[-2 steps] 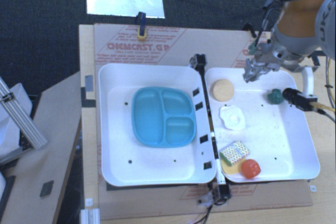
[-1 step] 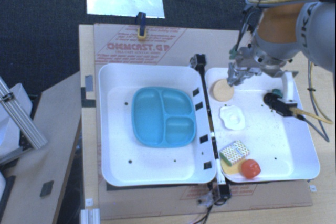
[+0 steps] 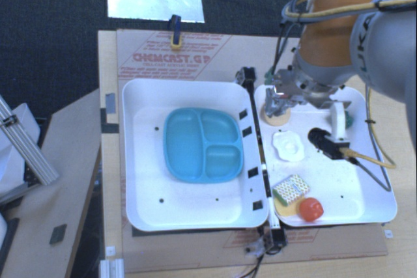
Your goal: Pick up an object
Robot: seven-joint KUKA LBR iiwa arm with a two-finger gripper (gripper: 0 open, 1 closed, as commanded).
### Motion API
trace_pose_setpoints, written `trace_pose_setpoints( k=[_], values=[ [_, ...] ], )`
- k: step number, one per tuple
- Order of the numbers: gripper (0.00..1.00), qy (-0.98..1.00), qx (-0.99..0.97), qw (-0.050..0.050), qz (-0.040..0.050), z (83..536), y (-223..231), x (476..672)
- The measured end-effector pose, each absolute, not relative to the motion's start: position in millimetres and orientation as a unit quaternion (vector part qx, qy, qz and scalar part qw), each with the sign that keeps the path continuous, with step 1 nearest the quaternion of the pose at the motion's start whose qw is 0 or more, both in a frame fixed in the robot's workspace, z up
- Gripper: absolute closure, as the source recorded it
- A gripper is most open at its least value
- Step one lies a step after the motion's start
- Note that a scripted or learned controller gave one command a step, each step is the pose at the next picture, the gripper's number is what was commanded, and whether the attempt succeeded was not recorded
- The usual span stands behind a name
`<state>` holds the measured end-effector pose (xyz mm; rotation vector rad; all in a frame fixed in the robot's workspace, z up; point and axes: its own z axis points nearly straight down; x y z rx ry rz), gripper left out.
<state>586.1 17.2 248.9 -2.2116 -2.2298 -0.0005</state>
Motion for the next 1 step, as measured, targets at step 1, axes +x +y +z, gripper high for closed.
trace_pose_setpoints(
  k=[1],
  values=[
    [1.00, -0.710, -0.704, 0.001, -0.0005, 249.8, 63.7, 564.7]
  ],
)
